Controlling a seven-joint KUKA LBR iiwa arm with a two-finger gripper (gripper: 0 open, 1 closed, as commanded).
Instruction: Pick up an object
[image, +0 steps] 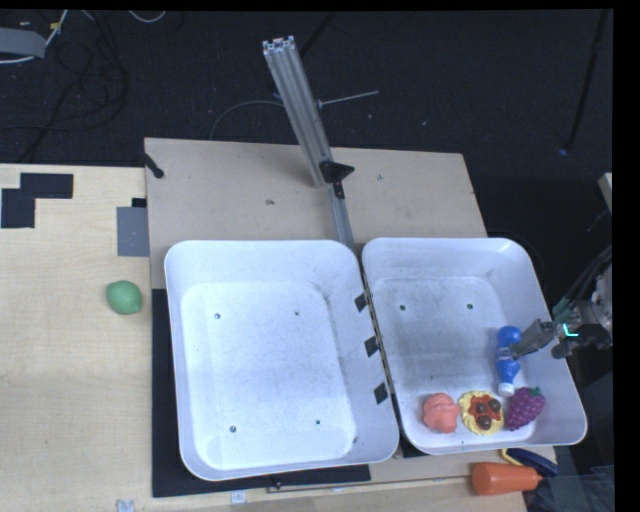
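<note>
Looking down on the bench from above, nearest the camera I find an orange carrot-shaped toy (503, 478) lying outside the bins, just below the right-hand shallow white plastic bin (440, 262). Inside that bin, along its near wall, three small toys sit in a row: a pink rounded toy fruit (438, 412), a yellow round toy with red and dark spots like a tiny pizza (481, 411), and a purple bunch of toy grapes (524, 407). Just beyond them stands a small blue-and-white bottle-shaped toy (508, 358).

My gripper (530, 340) reaches in from the right, its tip touching or just beside the blue top of that bottle. Whether it is spread or closed is too small and dark for me to tell.

I judge this to be the approach or closing step. Next I need a firm pinch on the bottle, then a straight lift.

Farther left, the other shallow white bin (200, 262) sits alongside, and a green ball (125, 297) rests on the pale wooden bench (60, 400).
</note>
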